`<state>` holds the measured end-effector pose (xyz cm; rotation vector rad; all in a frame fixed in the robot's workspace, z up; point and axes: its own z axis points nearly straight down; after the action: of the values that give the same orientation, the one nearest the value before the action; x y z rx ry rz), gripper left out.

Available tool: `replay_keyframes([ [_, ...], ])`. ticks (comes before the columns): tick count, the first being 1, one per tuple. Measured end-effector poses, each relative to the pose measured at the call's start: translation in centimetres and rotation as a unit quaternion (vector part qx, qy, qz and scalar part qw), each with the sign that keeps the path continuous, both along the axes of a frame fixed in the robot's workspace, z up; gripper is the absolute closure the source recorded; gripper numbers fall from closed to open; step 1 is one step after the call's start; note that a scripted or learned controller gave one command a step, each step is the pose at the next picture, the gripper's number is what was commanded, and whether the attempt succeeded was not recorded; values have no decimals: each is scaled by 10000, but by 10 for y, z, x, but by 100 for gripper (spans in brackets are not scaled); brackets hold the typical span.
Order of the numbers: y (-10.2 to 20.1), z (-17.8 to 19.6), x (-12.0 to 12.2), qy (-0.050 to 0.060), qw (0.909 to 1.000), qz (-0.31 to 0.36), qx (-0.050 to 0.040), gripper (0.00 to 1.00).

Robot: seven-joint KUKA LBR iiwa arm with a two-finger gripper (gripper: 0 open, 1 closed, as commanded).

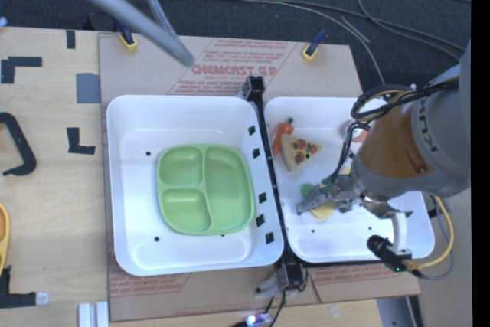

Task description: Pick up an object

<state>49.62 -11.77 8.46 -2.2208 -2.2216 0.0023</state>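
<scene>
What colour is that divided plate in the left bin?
Light green, plain with no pattern. The divided plate shows best in the camera view.

- I see my arm (440, 126) as a thick, rounded grey body.
- A broad orange band (390, 145) wraps it above the wrist.
- Black cables (375, 99) loop over the band.
- The gripper (315, 201) is dull grey metal.
- A small black part (383, 249) with a yellow cable (432, 260) hangs below.

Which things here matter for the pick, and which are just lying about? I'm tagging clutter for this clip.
Job:
gripper
yellow piece under it
green piece
pizza slice
carrot
right bin

Lying about:
green plate
left bin
</scene>
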Motion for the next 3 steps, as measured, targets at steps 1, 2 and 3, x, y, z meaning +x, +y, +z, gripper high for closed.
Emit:
replay_keyframes([
  [1,0,11,1,-12,10000,2,-5,100],
  [2,6,55,-2,-16,10000,9,8,100],
  [3,11,114,6,-32,10000,12,0,100],
])
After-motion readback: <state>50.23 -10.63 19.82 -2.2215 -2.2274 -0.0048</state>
